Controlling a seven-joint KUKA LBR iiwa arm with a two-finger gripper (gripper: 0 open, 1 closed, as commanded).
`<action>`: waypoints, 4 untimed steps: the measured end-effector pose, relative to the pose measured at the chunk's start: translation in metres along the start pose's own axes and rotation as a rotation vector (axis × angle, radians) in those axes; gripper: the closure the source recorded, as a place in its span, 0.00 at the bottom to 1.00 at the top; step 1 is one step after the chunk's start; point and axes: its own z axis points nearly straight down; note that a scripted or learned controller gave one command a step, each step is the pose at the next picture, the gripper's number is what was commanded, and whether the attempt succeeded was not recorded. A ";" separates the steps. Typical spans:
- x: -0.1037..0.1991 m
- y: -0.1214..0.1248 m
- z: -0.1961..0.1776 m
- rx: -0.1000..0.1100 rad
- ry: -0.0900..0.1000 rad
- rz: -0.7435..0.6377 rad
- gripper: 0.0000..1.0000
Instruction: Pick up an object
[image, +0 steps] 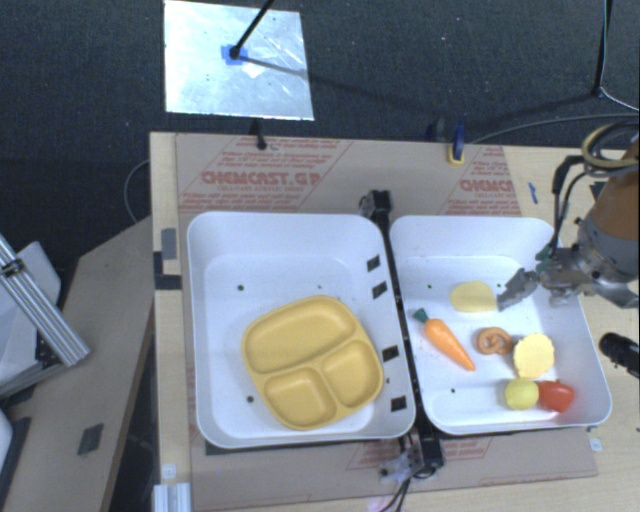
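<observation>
The worktop (330, 170) carried a sheet of printed cardboard, and on it two shallow white bins sat side by side, their inner walls touching, so that things could pass from one to the other. The right bin (470, 245) serves here as landmark. Just beside it, the left bin (220, 300) held a yellow divided tray (312, 360), lying flat near that bin's front.

The arm (612, 215) reached in over the right bin's far right wall, and its gripper (520, 288) hung low inside, by the rear right part of the floor. Whether the fingers were released or clenched could not be told; nothing showed between them.

Within the right bin lay the candidates: an orange carrot (448, 342) left of centre; a pale yellow piece (473, 296) just beside the gripper, probably the intended target; a yellow ridged piece (534, 355); a brown ring (492, 341); and, at the front right corner, a yellow ball (520, 394) touching a red piece (556, 396).
</observation>
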 end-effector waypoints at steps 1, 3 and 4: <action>0.000 0.003 -0.007 -0.014 -0.003 -0.004 0.00; 0.003 -0.004 0.097 -0.010 -0.002 0.000 0.00; 0.003 -0.003 0.115 -0.012 -0.002 -0.001 0.00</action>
